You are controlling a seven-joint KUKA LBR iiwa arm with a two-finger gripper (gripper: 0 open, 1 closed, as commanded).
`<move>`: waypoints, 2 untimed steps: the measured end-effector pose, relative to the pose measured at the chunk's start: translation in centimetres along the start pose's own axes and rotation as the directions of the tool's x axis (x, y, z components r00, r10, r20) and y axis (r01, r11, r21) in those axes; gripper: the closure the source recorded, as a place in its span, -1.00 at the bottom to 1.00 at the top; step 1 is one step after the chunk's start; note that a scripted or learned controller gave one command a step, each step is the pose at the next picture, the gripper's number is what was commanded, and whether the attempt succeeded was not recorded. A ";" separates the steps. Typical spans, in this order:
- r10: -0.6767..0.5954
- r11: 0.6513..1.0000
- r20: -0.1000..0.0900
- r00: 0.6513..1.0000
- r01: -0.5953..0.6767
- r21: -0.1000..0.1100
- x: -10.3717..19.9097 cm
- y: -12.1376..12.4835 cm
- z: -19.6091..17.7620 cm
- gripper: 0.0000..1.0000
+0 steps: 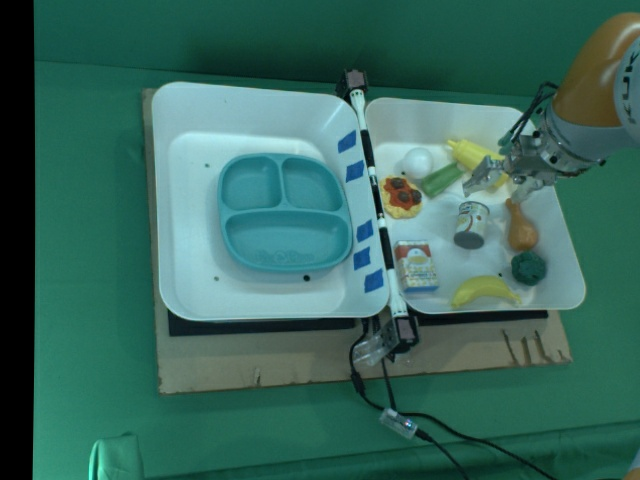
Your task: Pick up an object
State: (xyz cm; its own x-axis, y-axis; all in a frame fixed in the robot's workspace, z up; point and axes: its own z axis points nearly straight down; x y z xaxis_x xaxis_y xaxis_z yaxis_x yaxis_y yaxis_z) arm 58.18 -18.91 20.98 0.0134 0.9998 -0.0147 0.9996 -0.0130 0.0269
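Toy foods lie scattered in the right bin (560,298): a white egg (417,160), a green vegetable (441,178), a yellow mustard bottle (468,152), a pizza slice (401,197), a tin can (470,224), a drumstick (520,226), broccoli (528,267), a banana (485,290) and a small carton (416,266)

Two bins, one tray, eight small items, one gripper

Two white bins sit side by side: the far bin (190,118) well to the left of the gripper (497,171) holds one teal divided tray (285,213) with three compartments; the near bin (560,268) beneath the gripper holds eight items, one of each: one white ball (417,160), one yellow bottle (467,151), one green piece (440,179), one pizza slice (401,196), one can (470,224), one drumstick (520,226), one dark green lump (528,267), one banana (485,290), plus one small carton (416,266), making nine. Four blue tape squares (356,200) mark the divide.
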 end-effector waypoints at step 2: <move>-0.006 0.999 -0.003 1.000 0.006 0.042 -0.4 7.8 0.9 1.00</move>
State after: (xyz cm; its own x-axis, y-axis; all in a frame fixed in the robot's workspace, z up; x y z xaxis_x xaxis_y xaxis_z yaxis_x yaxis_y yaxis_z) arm 66.03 -19.40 20.27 0.0070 0.9999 -0.0122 0.9999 -0.0072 -0.0148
